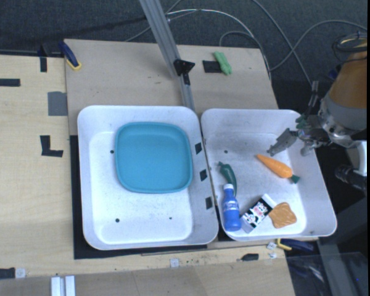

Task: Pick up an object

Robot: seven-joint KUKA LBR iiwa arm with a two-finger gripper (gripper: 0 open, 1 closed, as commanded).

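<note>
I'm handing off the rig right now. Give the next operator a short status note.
End effector: over the right bin's far right side, above the carrot, holding nothing; finger state unclear.
Right bin: carrot, blue bottle, black-and-white box, orange piece.
Left bin: blue plate.
Done: nothing picked.
Left: grasp and lift one object; the carrot looks nearest.

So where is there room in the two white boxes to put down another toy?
Right bin: the bare back-left part, bordered by the back wall, the claw, the carrot and the spray bottle. Its front is crowded with the bottle, small carton and orange piece. Left bin: a bare strip in front of the blue plate.
</note>
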